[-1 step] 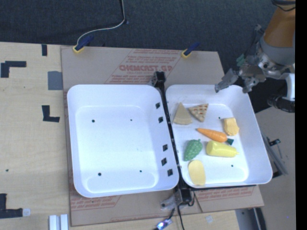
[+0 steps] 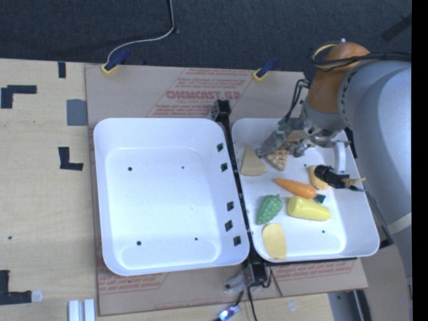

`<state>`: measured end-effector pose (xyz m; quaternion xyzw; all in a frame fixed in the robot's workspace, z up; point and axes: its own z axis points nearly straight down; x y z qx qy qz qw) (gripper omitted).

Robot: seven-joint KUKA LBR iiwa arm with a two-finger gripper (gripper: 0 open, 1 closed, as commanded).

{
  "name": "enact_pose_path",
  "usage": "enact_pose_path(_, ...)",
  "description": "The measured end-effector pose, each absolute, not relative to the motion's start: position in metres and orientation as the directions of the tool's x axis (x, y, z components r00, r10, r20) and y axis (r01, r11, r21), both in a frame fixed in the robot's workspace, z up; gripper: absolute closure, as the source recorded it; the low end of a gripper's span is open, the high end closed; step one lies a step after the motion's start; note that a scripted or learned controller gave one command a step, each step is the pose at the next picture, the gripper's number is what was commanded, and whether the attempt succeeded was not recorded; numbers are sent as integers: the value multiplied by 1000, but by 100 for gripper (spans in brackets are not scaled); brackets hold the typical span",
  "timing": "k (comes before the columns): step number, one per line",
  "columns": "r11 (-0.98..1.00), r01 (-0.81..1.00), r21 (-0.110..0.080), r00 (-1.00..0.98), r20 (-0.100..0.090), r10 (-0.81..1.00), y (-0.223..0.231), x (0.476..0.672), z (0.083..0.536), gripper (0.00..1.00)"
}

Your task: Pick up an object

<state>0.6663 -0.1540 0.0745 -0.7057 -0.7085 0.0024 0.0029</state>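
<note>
White plastic forms the two shallow bins, left bin (image 2: 120, 179) and right bin (image 2: 358, 243), which sit side by side on a cardboard sheet (image 2: 194, 95). Nearest the camera, at 6 o'clock in the right bin, lies a pale yellow oval piece (image 2: 274, 240). Above it are a green bumpy piece (image 2: 269, 208) at about 8 o'clock and a yellow pepper (image 2: 308, 209) towards 4 o'clock, with a carrot (image 2: 295, 188) just beyond them near the centre. A banana (image 2: 319, 177) with a dark tip lies at 3 o'clock. A tan wedge (image 2: 252, 162) rests at 10 o'clock by the dividing wall. Farthest, at 12 o'clock, the gripper (image 2: 284, 147) hangs over a brown speckled piece (image 2: 279, 157); whether its fingers are spread or pressed together cannot be told. Behind it rises the grey arm (image 2: 381, 112) with its orange band (image 2: 331, 79).
</note>
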Motion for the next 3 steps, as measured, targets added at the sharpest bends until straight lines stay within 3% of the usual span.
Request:
enact_pose_path(1,3,1000,-2,-3,-1,1000,-155,668,94,100)
enact_pose_path(2,7,1000,2,-7,3,1000,-80,617,190,100)
enact_pose_path(3,7,1000,-5,-7,2,1000,1,573,184,100)
